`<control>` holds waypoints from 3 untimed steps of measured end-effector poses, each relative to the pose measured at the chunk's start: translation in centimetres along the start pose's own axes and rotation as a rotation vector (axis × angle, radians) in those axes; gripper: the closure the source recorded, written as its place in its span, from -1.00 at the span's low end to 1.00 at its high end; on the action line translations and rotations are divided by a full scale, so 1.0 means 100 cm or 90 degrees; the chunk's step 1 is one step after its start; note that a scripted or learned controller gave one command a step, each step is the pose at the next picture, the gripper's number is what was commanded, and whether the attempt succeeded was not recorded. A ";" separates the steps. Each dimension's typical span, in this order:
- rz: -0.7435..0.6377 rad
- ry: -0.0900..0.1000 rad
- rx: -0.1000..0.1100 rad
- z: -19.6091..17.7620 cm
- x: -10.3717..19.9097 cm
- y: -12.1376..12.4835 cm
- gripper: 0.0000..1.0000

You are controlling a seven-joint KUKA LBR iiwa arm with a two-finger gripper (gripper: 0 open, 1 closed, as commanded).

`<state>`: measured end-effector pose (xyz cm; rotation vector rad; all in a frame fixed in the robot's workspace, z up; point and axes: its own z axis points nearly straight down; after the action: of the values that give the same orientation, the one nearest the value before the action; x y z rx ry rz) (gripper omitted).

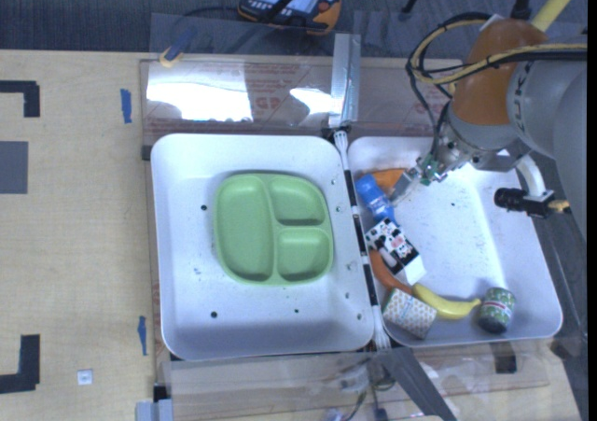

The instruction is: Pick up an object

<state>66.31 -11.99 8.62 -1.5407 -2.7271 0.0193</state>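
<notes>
Just beyond the tip of the fingers (410, 181), toward the divider between the bins, lies a blue bottle (372, 197); whether the fingers are released or clenched I cannot tell, and nothing shows between them; the step in hand looks like closing in on the bottle, best done by settling squarely over its body, clear of the bin wall; counted: two white bins (187, 167), one green tray (273, 228), one banana (446, 302), one black-and-white box (395, 247), one patterned cup (410, 315), one small jar (495, 309).
</notes>
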 end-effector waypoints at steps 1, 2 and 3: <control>0.342 0.001 -0.009 0.000 0.020 0.006 -1.00; 0.264 -0.001 -0.012 -0.031 -0.056 -0.040 -1.00; 0.146 -0.002 -0.013 -0.100 0.030 0.019 -1.00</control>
<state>66.56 -8.41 18.61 -1.8512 -2.5440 -0.0048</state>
